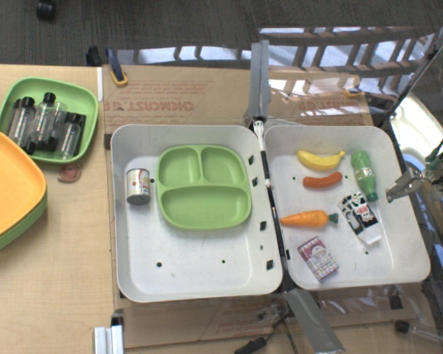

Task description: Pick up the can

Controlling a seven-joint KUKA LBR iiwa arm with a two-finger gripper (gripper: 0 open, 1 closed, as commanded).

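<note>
We find the gripper point(403, 188) at the right bin's point(399, 260) right rim; whether open or closed, we cannot tell. That bin holds one bottle point(364, 174), one banana point(320, 158), one sausage point(322, 181), one carrot point(306, 218) and two packets point(359, 216). In the left bin point(192, 268), one can point(138, 186) stands near the left wall, just beside one plate point(204, 186), with bare floor along the near edge.

The can point(138, 186), left in the left bin point(199, 271), has a shiny metal top and a printed paper-like label, and beside it lies a matt green plastic tray point(204, 186) with 3 compartments. Both bins look like smooth, slightly glossy white plastic, and the right bin point(399, 257) holds a glossy banana point(320, 158), a carrot point(306, 218) and a translucent green bottle point(364, 174). At upper centre of the frame lies rough brown cardboard point(177, 98), with pale wood-grain bench point(48, 271) at lower left.
</note>
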